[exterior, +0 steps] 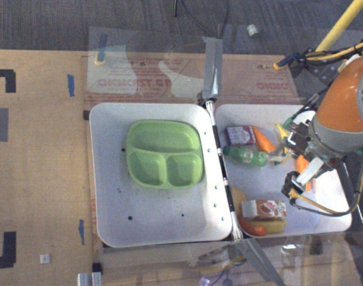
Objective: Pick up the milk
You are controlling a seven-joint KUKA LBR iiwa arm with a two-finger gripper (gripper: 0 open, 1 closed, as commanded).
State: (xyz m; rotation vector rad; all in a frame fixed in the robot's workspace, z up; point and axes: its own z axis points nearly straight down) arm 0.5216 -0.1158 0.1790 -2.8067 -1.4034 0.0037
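claw (283, 151) hangs over the right bin (327, 202), toward its far half, at the end of the grey arm (342, 109) that comes in from the right with its orange band above the wrist. cannot tell whether the claw is apart or together; it is small and cluttered at this slant, and nothing can be seen clamped in it. just left of the claw lies a carrot (263, 139), angled, its tip pointing toward the claw. beside the carrot, farther left, a dark purple packet (239, 135) sits near the far left corner of the bin. just in front of the packet a green bottle (247, 155) lies on its side, running left to right, its end close to the claw. a small orange piece (302, 162) shows right of the claw, partly hidden by the wrist. the milk carton (264, 208), white with a red-orange print, lies on its side in the near left part of the same bin, apart from the claw and untouched. a yellow and red item (262, 226) lies just in front of the carton, against the near wall. across the divider, the left bin (148, 222) holds a green plate (165, 154) with three compartments, set in its far half. both bins rest on the pale wooden surface (38, 177).
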